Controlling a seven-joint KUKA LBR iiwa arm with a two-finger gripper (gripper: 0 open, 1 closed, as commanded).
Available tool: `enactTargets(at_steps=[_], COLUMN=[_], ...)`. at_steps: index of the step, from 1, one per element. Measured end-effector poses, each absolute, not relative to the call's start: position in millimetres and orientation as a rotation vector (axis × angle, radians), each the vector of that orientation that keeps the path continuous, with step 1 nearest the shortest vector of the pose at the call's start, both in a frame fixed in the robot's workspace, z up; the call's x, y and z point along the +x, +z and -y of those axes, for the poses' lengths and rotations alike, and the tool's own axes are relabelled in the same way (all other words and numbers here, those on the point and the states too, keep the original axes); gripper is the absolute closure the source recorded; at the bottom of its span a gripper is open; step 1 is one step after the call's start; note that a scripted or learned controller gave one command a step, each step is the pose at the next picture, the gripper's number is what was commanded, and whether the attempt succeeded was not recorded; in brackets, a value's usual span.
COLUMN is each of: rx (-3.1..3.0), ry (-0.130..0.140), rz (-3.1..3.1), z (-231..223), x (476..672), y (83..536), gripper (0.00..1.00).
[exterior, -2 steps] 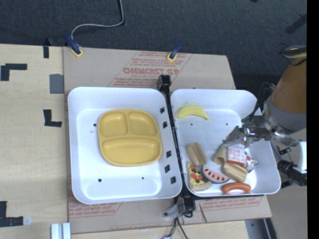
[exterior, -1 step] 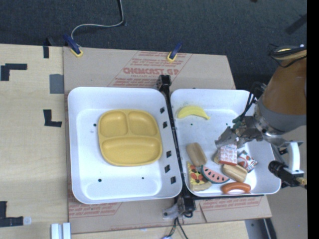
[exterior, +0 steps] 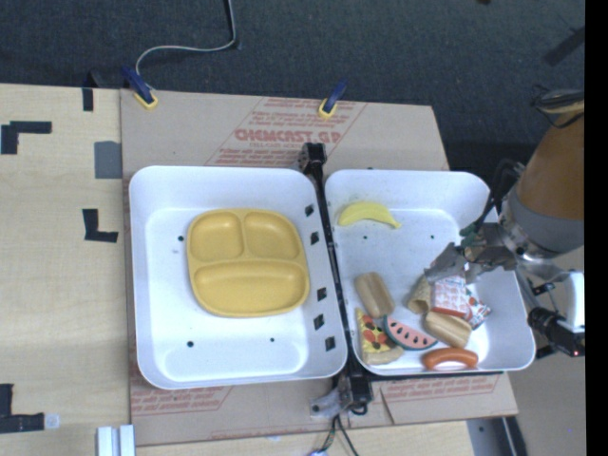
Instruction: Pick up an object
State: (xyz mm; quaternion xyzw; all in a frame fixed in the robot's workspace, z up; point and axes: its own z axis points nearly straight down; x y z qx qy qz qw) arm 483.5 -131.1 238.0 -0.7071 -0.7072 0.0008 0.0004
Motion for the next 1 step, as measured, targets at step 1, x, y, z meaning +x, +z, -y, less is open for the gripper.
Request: enactTargets(at_steps=[1], rx=[-2.218], ry=[0.001], rz=[2.223], z=[78.8], x=[483.9], y=[234.2], gripper=[1.0])
